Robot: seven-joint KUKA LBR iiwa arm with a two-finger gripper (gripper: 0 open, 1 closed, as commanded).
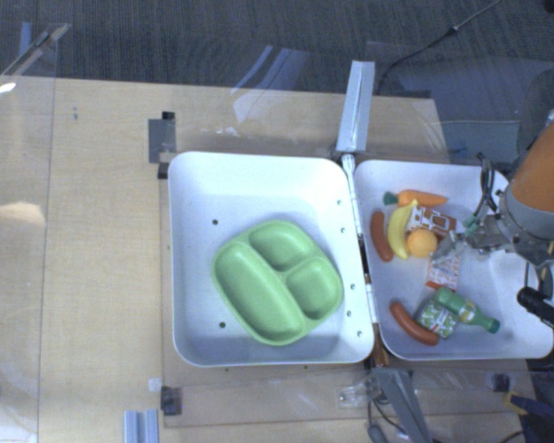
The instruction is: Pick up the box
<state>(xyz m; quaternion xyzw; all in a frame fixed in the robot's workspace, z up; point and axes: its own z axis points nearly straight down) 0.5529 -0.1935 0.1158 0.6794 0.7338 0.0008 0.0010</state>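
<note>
Gripper [475, 233] sits at the right of the frame, low over the right bin [526, 340], at the end of the arm [545, 178] that comes in from the right edge. Whether it is released or clenched I cannot tell, since the dark metal parts blur together there, and nothing can be seen caught in it. My guess is it stands where it does because the box lies just to its left.

That box [434, 220], small, red and white, lies flat in the upper middle of the right bin, touching the banana [399, 229] and the orange [422, 243]. Just below it lies a pale packet [445, 270], which could also be mistaken for the target; I take the red-and-white one as the box. Being hemmed in by fruit on its left side, it looks easiest to reach from the right, where the tool already is.

Counted in the right bin: one box, one packet, one banana, one orange, one carrot [422, 197] along the top, two sausages (one [379, 235] upright at the left wall, one [413, 323] at the lower left), and one green bottle [457, 312] lying on its side low in the bin.

In the left bin [194, 183], mid-frame, rests one green plate [277, 280] with three compartments, tilted on a diagonal and holding nothing
</note>
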